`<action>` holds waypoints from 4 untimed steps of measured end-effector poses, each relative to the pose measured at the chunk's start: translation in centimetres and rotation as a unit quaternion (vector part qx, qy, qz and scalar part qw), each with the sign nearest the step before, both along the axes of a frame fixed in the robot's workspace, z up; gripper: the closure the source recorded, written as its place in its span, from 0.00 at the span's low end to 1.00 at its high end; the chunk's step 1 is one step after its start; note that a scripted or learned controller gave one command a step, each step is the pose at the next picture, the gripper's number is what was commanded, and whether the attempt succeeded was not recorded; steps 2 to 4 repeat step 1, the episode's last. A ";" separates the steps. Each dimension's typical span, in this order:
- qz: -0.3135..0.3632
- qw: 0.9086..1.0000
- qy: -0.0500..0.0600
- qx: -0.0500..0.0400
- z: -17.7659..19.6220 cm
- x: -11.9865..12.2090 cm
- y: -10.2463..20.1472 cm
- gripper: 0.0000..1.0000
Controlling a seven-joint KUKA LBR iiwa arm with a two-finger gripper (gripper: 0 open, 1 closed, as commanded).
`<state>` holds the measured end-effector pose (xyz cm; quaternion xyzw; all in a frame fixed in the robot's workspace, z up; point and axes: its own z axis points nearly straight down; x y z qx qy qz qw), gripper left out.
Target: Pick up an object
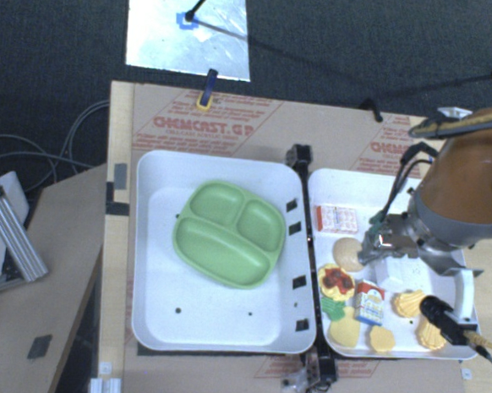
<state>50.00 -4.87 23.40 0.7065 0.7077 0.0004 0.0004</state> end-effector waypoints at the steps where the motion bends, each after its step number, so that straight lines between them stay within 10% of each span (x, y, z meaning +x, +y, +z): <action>1: 0.001 1.000 0.000 0.000 -1.0 1.0 0.6 1.00; 4: 0.001 1.000 0.000 0.000 -1.0 1.0 0.6 1.00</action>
